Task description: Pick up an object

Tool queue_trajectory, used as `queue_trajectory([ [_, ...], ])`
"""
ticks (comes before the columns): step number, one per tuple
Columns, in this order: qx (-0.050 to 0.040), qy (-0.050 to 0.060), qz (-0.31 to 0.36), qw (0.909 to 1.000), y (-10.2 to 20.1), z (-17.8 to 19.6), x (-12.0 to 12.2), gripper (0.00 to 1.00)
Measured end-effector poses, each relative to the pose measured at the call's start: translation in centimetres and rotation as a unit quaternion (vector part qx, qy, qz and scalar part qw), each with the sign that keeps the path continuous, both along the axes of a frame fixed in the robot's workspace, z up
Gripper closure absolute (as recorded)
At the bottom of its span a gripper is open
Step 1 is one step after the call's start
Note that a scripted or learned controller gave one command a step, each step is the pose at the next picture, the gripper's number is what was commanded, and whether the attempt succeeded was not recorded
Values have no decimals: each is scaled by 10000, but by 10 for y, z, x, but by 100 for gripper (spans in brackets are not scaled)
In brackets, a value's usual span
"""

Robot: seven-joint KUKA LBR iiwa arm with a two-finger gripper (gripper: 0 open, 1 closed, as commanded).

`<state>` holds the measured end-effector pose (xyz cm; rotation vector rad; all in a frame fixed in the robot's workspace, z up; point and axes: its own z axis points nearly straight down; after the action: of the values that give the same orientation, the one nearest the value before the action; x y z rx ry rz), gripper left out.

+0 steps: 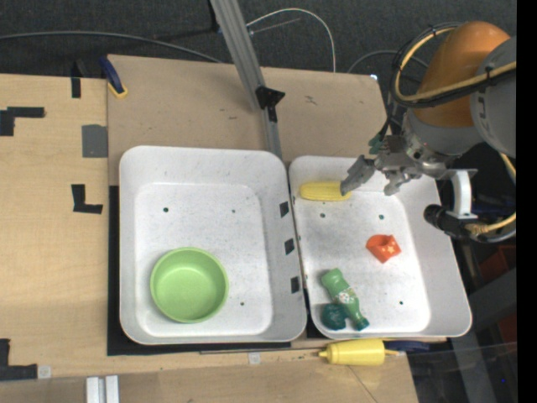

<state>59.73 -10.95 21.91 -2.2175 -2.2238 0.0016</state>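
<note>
My gripper [372, 180] hangs over the far end of the right bin [436, 309], its two fingers spread open with nothing between them. One fingertip [348, 182] is right beside a yellow banana-shaped object [322, 192] that lies at the bin's far left corner. A small red-orange block [383, 248] sits in the middle of the same bin. A green bottle-shaped toy [344, 300] lies near its front left corner.
The left bin [134, 175] holds a green bowl [189, 285] at its front left. A yellow object [357, 353] lies on the bench just outside the right bin's front rim. A grey pole [243, 49] slants down toward the gap between the bins.
</note>
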Motion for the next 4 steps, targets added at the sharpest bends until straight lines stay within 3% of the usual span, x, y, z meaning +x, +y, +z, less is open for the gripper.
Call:
queue_trajectory([
  [1,1,-1,-2,10000,0,0,0,0],
  [3,-2,34,-3,10000,4,-128,3,0],
  [4,-6,4,-6,10000,4,-131,3,0],
])
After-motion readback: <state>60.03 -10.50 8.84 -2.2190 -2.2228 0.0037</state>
